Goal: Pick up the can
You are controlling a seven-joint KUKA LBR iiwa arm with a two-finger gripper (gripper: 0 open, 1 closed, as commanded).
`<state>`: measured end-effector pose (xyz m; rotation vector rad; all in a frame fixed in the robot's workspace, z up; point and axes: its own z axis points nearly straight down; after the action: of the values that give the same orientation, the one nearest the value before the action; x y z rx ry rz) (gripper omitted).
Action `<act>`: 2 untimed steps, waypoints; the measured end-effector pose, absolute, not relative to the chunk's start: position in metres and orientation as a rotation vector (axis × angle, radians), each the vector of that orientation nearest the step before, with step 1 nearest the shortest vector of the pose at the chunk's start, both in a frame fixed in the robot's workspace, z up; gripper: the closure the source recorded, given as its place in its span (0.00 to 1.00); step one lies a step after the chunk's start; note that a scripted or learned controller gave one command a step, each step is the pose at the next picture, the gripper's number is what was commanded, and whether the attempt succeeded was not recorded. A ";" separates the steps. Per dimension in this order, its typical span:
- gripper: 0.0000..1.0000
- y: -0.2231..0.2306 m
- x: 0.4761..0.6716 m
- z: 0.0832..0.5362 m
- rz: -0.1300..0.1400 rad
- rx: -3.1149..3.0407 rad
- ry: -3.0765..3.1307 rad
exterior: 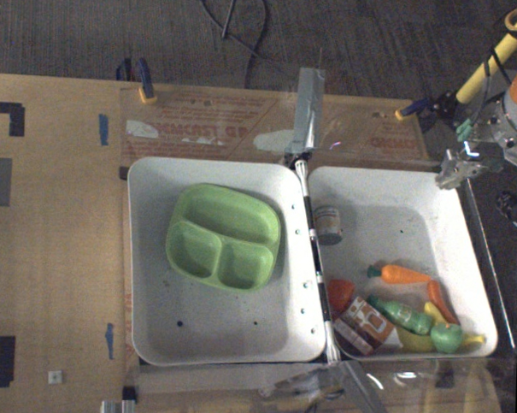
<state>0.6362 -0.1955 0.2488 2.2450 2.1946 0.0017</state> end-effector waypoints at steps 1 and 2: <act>1.00 -0.218 0.657 0.146 -0.001 2.224 2.220; 1.00 -0.221 0.668 0.275 0.004 2.092 2.334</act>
<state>0.6682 -0.2212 0.2751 2.0919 2.3336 0.0036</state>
